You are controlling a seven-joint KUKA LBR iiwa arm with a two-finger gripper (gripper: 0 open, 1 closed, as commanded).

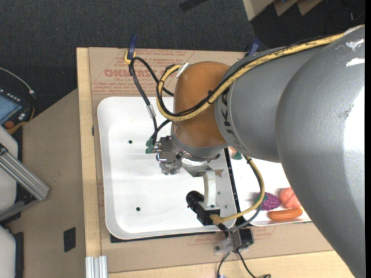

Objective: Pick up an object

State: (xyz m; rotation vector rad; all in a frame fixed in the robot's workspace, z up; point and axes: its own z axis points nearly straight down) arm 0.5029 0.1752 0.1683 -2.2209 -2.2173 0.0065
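Brown cardboard-covered worktop. Shallow white left bin: floor bare but for two small dark specks.

End effector hangs low over that bin's floor, tucked under the orange wrist; whether it is clenched or released, cannot tell. Nothing visibly grasped.

Well to the right of the end effector, in the shallow white right bin: purple lumpy piece, pink-orange rounded piece touching it, long orange-red sausage-shaped piece just beside both.

Judgement: reach step, no pick yet. Next move calls for lifting clear and crossing right over the divider to that cluster.
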